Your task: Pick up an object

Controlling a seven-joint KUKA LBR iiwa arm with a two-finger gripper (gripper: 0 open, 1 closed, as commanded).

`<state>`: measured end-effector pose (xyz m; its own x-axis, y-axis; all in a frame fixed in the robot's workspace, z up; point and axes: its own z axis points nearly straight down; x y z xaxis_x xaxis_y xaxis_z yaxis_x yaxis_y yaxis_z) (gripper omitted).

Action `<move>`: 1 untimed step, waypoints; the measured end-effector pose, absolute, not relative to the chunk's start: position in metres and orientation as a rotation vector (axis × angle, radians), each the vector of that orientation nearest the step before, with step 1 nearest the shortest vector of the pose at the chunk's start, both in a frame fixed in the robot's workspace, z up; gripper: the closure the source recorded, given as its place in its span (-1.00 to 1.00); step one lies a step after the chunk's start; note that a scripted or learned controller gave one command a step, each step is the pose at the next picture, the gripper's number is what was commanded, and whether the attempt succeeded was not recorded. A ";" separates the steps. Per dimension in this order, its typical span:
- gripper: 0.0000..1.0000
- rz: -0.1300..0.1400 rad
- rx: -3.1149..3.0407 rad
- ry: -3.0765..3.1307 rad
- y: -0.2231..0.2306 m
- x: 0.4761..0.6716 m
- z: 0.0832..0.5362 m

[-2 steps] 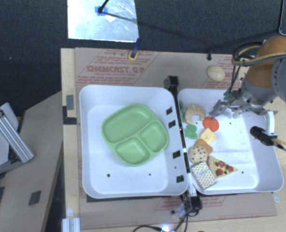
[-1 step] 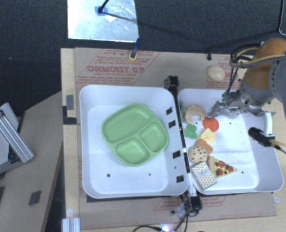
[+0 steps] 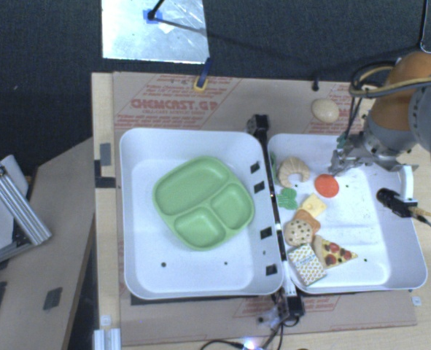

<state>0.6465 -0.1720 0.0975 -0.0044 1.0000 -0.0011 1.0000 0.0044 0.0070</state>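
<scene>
The right bin (image 3: 397, 265) holds several toy foods: a tan croissant (image 3: 295, 170), a red tomato slice (image 3: 327, 187), a green leaf piece (image 3: 286, 197), a yellow cheese wedge (image 3: 314, 206), a brown cookie (image 3: 299, 232), a pizza slice (image 3: 334, 254) and a checkered cracker (image 3: 307, 264). My gripper (image 3: 341, 162) hangs low over the bin's far part, just up and right of the tomato slice, with the croissant to its left. Nothing shows in its grasp.
The left bin (image 3: 142, 268) carries a green three-compartment plate (image 3: 203, 201). A beige egg-shaped object (image 3: 325, 110) lies on the cardboard behind the right bin. A black fitting (image 3: 394, 203) juts over the right bin's right side. A black divider (image 3: 268, 195) runs between the bins.
</scene>
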 end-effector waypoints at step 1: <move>1.00 0.005 2.217 2.217 -0.179 0.644 0.159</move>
